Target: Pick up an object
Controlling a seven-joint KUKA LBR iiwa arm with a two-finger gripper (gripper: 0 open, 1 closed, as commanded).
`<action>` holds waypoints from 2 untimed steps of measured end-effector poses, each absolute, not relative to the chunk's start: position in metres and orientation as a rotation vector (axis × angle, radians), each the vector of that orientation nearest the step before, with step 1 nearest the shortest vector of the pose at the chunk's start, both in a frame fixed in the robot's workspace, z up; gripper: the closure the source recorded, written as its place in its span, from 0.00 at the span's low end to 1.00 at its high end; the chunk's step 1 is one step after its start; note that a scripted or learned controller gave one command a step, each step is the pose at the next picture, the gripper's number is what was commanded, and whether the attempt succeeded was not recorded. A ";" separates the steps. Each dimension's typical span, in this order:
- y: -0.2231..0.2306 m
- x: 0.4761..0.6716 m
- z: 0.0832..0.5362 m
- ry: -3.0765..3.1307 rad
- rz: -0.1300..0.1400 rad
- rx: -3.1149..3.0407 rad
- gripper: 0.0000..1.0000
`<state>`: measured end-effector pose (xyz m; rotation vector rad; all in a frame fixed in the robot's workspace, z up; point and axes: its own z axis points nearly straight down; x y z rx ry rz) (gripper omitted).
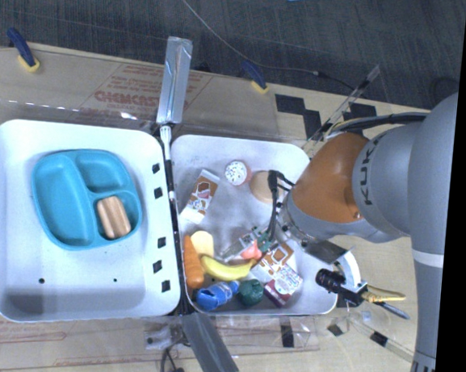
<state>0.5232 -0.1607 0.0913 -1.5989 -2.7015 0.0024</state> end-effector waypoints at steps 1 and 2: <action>-0.160 0.525 0.102 -2.709 0.000 -1.590 1.00; -0.118 0.591 0.177 -2.454 -0.001 -1.963 1.00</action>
